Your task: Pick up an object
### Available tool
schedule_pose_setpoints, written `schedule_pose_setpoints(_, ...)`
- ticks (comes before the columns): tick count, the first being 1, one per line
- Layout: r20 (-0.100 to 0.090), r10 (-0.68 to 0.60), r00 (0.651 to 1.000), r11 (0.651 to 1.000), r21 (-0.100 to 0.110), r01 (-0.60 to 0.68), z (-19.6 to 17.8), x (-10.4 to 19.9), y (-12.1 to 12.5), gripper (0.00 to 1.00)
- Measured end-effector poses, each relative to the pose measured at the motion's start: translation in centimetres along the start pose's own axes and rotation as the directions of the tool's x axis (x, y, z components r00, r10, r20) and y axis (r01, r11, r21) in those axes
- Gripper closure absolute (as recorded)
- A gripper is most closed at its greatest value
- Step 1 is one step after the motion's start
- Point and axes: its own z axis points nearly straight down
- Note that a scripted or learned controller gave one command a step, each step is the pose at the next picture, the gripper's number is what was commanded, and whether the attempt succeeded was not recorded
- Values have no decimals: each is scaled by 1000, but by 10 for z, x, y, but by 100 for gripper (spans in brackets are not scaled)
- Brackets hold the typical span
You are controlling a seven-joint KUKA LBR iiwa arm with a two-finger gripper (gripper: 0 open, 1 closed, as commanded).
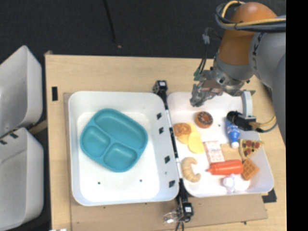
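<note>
While the gripper (198, 98) hangs over the right bin's (185, 102) far-left corner, just beyond the chocolate donut (204, 119), finger state can't be read

Place: a robot lab, not a home.
Bench (57, 129): plain wood, set on a dark floor.
Bins (77, 177): two white ones side by side, clipped together in the middle.
Arm (240, 37): a big grey and orange robot arm with cables on it.
Toys (226, 167): small pretend food in the right bin.
Plate (113, 139): a blue plastic one with three parts, in the left bin.
</note>
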Motion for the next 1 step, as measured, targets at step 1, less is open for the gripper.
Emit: schedule_pose_setpoints(1,-1,-1,1000,1000,2,1,-6,6,-14,100)
